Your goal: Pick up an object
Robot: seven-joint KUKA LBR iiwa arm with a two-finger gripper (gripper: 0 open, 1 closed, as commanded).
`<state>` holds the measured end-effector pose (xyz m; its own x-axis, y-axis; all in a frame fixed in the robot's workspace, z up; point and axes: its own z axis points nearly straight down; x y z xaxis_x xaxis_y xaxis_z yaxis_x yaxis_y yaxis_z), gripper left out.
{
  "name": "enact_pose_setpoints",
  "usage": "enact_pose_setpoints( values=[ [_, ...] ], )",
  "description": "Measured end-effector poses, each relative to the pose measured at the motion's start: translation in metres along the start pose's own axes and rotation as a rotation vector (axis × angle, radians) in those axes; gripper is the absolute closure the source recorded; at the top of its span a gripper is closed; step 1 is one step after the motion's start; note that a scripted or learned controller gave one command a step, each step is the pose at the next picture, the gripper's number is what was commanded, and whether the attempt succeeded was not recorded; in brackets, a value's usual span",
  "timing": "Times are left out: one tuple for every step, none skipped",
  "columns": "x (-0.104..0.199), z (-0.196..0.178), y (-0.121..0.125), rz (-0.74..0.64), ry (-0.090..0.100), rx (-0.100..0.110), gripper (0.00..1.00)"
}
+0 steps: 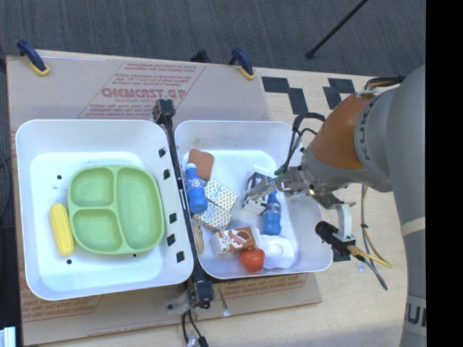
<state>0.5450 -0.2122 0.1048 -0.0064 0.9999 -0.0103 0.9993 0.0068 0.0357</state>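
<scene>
My gripper point(255, 188) hangs low in the right bin point(307, 194), near its middle, and its silver fingers look open with nothing between them. Just below it, touching or nearly so, stands a small blue bottle point(271, 219). A second blue bottle point(194, 189) lies by the bin's left wall. Between them is a checkered packet point(220, 197). A brown piece of bread point(202, 163) lies at the back left. At the front sit a brown-and-white carton point(233, 241), a red tomato point(252, 259) and a white object point(280, 250).
The left bin point(29, 165) holds a green divided plate point(116, 210) and a yellow corn cob point(61, 228) beside it. A black divider clip point(165, 110) sits between the bins. The arm's orange band point(343, 139) overhangs the right bin's right wall. Cables point(362, 251) trail off to the right.
</scene>
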Motion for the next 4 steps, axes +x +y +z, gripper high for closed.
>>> enact_pose_setpoints(
  values=[
    [0.001, -0.001, -0.027, 0.0, -0.003, -0.004, 0.0],
    [0.0, -0.002, -0.038, 0.0, -0.002, -0.005, 0.0],
    [0.0, -0.013, -0.037, -0.003, -0.001, -0.004, 1.0],
    [-0.002, -0.014, -0.037, -0.002, -0.004, -0.006, 0.0]
  ],
)
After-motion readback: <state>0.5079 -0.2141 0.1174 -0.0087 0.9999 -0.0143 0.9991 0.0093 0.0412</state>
